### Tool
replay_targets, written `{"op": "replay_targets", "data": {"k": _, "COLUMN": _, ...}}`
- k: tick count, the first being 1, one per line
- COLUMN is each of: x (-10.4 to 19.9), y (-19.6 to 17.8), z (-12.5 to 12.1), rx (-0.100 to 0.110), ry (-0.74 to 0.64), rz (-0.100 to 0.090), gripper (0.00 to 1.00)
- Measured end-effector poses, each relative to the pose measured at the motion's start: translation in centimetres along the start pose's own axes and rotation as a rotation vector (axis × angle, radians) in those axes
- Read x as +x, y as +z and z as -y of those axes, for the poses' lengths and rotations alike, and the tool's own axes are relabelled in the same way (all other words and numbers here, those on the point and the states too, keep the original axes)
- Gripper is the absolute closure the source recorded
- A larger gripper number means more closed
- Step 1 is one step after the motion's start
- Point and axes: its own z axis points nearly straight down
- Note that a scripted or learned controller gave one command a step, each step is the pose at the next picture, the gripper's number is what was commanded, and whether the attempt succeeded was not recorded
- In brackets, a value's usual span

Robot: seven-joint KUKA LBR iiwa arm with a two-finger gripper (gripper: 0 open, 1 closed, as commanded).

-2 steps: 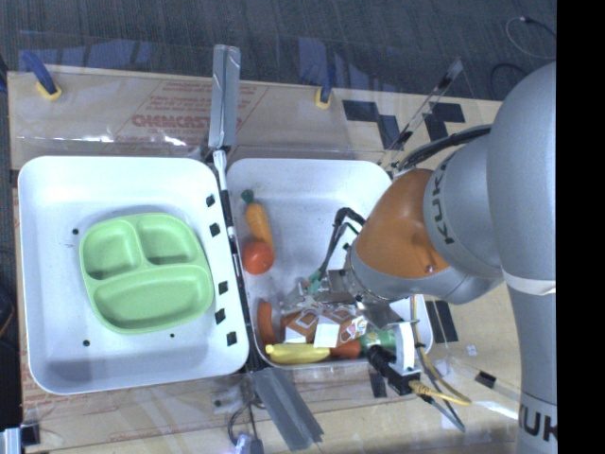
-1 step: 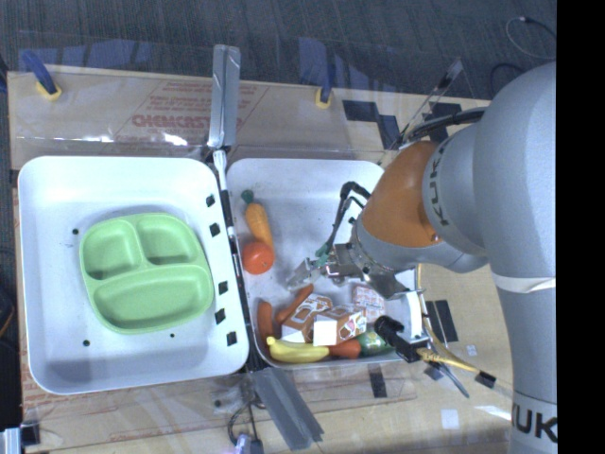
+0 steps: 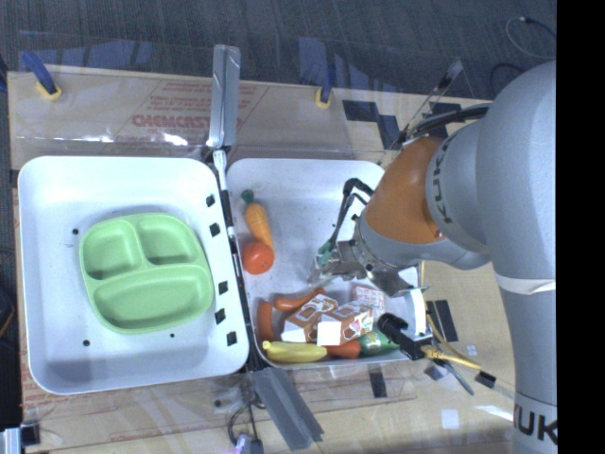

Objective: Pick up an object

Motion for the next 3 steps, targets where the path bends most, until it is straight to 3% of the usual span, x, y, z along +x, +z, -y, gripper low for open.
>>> {"op": "replay_targets", "data": {"k": 1, "x": 1.7, "y": -11.6, "z": 1.0, "rx": -0.003, "ry": 0.065, "rz": 0.001, "gripper": 1.00}}
{"op": "replay_targets", "data": {"k": 2, "x": 1.8, "y": -11.6, "z": 1.0, "rx": -0.002, "ry": 0.064, "rz": 0.000, "gripper": 0.00}}
{"op": "replay_targets", "data": {"k": 3, "x": 2.7, "y": -4.6, "z": 4.0, "rx": 0.001, "ry": 0.011, "rz": 0.000, "gripper": 0.00}}
